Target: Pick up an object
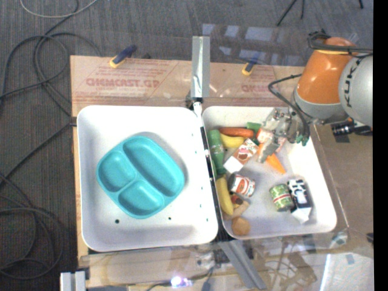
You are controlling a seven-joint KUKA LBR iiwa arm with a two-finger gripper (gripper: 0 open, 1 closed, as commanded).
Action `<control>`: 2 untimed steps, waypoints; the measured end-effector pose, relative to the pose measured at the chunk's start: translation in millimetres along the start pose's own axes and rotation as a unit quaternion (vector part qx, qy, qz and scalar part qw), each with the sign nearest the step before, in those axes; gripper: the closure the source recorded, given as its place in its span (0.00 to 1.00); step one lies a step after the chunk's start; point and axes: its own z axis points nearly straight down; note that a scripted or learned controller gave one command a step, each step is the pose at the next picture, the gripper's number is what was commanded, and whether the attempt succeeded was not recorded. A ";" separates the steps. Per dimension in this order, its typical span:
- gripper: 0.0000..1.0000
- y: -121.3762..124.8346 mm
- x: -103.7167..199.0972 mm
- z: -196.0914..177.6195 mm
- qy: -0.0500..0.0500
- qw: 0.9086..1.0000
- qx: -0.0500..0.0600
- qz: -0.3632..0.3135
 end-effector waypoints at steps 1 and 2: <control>0.00 2.6 -16.9 13.0 0.008 1.000 0.005 -0.027; 0.00 2.6 -16.9 13.1 0.008 1.000 0.005 -0.027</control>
